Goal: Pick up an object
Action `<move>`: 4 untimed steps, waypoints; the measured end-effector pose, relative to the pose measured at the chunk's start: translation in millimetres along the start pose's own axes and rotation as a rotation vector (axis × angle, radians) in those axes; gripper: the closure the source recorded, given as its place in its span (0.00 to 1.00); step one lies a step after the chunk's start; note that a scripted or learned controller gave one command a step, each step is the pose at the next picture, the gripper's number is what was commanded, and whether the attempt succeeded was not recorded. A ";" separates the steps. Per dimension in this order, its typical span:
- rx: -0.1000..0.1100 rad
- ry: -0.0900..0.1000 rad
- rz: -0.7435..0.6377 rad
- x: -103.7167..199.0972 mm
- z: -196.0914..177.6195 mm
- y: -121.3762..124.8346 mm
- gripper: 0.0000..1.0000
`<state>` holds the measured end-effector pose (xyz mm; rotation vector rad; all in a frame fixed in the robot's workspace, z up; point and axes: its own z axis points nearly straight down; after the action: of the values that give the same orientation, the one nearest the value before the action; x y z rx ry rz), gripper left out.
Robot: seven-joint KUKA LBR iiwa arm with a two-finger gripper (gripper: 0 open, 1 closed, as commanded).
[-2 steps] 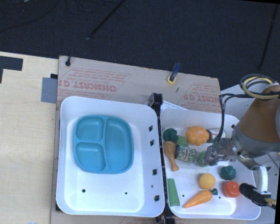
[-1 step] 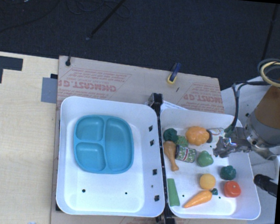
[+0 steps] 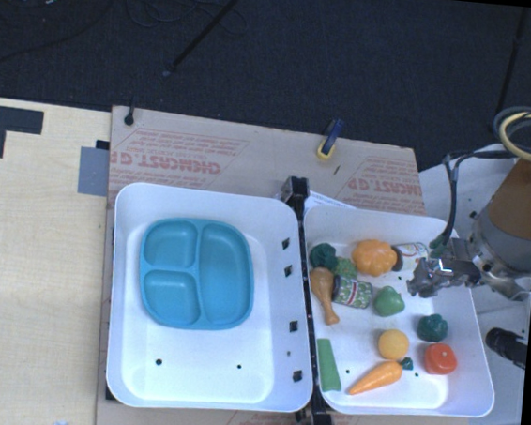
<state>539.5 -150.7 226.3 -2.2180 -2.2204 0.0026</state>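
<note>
- Camera view, from above at a slant: the desk (image 3: 25, 257) bears two shallow white bins side by side on a cardboard sheet (image 3: 224, 160).
- Left bin (image 3: 191, 378): a blue divided plate (image 3: 197, 274) lies in its upper part.
- Right bin (image 3: 458, 397): toy foods lie scattered in it.
- Upper row: a dark green broccoli piece (image 3: 323, 255) and an orange round fruit (image 3: 374, 257).
- Middle: a brown drumstick (image 3: 324, 295), a small patterned can (image 3: 352, 291) and a green pepper (image 3: 388, 302).
- Lower part: a yellow lemon (image 3: 392, 344), a carrot (image 3: 375, 378), a green stick (image 3: 328, 364), a red tomato (image 3: 440, 358) and a dark green lump (image 3: 433, 326).
- The arm reaches in from the right; its tool (image 3: 426, 276) hangs over the right bin's upper right part, just beside the green pepper.
- Whether the tool is wide or narrow cannot be told; nothing is seen held.
</note>
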 end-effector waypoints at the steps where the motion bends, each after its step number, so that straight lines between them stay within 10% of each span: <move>1: 0.001 0.001 -0.004 51.6 3.3 13.7 1.00; 2: -0.001 0.001 -0.005 96.6 -8.2 49.2 1.00; 4: 0.005 -0.001 0.001 95.2 10.9 43.9 1.00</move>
<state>583.3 -55.5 215.4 -2.2169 -2.2173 0.0086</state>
